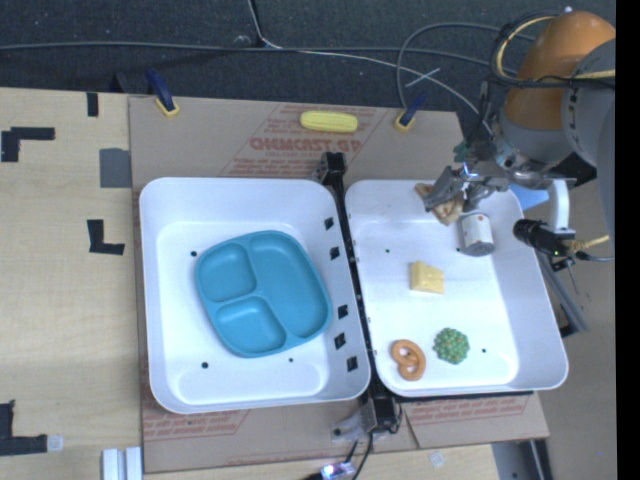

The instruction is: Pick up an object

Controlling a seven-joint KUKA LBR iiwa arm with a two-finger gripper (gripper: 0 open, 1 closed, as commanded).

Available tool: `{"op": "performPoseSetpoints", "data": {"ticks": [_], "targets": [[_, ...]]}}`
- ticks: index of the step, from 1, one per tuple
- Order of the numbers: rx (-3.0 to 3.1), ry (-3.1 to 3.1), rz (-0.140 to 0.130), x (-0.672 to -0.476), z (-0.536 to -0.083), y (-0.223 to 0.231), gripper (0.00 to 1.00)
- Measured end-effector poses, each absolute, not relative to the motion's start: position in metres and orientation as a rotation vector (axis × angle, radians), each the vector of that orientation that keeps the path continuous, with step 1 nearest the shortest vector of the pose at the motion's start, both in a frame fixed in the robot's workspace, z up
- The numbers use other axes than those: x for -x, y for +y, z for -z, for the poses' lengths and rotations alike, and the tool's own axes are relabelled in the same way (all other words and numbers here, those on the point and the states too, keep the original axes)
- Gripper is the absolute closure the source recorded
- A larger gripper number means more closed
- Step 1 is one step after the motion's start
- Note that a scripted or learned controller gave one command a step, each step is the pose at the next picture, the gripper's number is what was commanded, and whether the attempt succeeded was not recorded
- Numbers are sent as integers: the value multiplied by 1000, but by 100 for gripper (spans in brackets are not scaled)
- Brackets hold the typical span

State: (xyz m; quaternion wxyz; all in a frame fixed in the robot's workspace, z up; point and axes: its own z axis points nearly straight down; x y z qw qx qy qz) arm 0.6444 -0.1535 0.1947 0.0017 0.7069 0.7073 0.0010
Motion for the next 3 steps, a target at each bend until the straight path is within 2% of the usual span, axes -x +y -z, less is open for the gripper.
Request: {"op": "performPoseSetpoints", "data": {"ticks": [1, 2, 3], "targets": [[-2217, 2220, -4, -646, -248, -153, 100], [-2216, 2229, 0, -630, -244, -95, 100], [-2217, 2230, 1, -630, -231, -39, 100]]}}
